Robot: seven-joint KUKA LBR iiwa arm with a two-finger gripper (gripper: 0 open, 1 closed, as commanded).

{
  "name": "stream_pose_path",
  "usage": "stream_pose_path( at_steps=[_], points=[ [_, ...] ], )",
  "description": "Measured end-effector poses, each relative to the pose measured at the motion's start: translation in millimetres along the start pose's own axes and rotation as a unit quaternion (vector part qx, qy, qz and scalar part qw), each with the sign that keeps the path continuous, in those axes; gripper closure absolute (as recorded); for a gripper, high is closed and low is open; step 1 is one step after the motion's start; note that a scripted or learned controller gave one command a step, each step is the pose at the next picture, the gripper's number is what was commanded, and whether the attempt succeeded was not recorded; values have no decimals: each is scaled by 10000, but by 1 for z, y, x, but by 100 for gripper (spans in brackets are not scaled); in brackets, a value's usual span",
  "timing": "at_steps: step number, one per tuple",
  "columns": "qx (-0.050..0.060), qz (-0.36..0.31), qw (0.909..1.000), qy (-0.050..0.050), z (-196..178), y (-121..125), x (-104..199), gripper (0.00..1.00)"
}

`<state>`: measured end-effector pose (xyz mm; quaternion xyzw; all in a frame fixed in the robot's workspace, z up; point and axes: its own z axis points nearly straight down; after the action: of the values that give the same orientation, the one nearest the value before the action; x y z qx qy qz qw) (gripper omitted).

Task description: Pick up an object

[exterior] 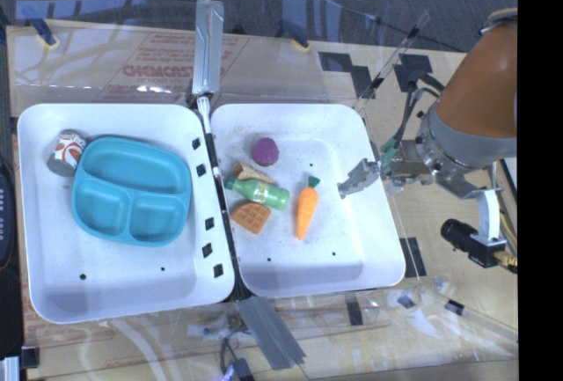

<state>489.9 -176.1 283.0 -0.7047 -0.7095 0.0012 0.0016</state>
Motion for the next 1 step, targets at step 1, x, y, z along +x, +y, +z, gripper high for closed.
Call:
stream_pose_path(
  at_steps=[1],
  points=[
    [19,-1653,9862,12,109,32,19,0]
  ],
)
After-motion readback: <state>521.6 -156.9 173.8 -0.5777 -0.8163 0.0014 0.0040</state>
